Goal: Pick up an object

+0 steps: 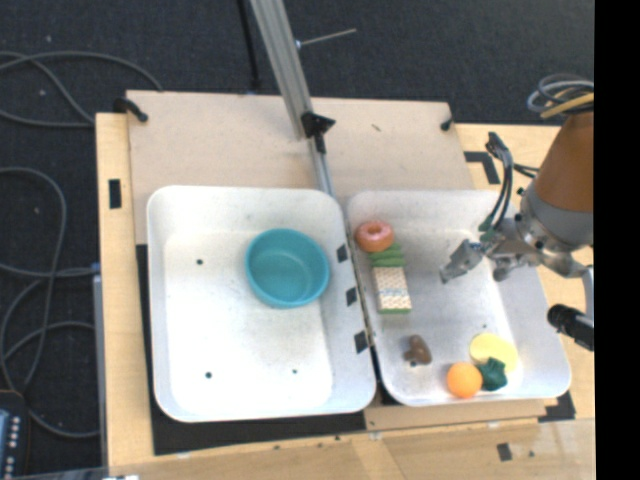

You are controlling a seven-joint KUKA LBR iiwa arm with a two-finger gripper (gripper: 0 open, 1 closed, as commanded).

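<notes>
Grey and orange, our arm reaches over the right-hand bin (pixel 520 218), and its tool (pixel 478 260) hangs above the bare white floor there with nothing between its fingers; whether those fingers stand apart or closed we cannot tell from this slant. We judge this the approach step: no object has been chosen firmly and none is grasped. Candidates lie around the tool. Away from the arm, beyond the tool, sit a pink ring (pixel 375 235), a green piece (pixel 388 259) just under it and a tan block (pixel 393 290) touching that piece. Toward the bin's near edge, below the tool, rest a small brown lump (pixel 418 349), an orange ball (pixel 463 379), a yellow piece (pixel 492 348) and a dark green toy (pixel 494 374), the last three huddled close together. Farther off, in the other bin (pixel 180 268), stands a teal bowl (pixel 288 267). Next, we think, the tool must settle over one item, preferably the lone brown lump, then descend and close
</notes>
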